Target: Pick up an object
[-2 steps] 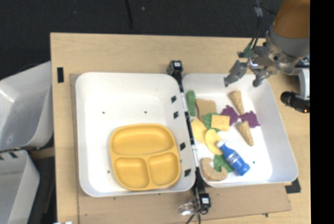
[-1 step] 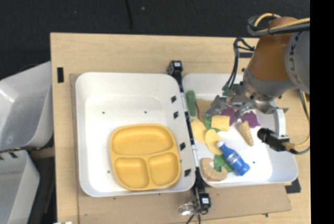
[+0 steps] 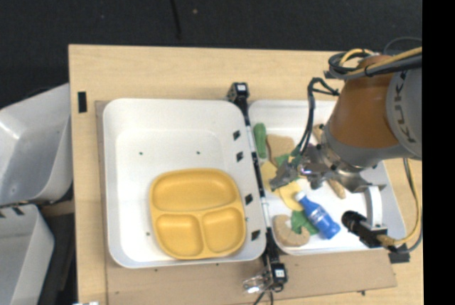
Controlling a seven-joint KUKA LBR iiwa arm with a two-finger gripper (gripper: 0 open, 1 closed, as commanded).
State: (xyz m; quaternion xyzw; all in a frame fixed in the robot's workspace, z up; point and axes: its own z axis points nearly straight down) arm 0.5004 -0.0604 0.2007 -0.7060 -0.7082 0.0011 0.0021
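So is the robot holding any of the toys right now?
It cannot be told. The gripper is low over the right bin, among the clutter near the blue bottle, and the arm's wrist hides whether anything is caught in it.

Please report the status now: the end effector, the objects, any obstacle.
End effector low in right bin, grip unclear. Blue bottle lies loose beside it. Green and tan items crowd close. Yellow tray sits in left bin.
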